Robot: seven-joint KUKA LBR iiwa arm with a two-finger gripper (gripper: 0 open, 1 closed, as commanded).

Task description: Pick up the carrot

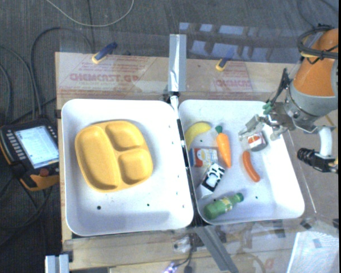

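While the hand (256,131) is hovering over the right bin (284,201) — grip state impossible to tell — the carrot (223,147) is lying just to its left, long axis running top to bottom.

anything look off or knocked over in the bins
Nothing looks spilled or damaged. The green bottle lies on its side near the front of the right bin, and the carrot lies flat among the other items. The yellow divided plate sits level in the left bin. The pincer hovers right of the carrot.
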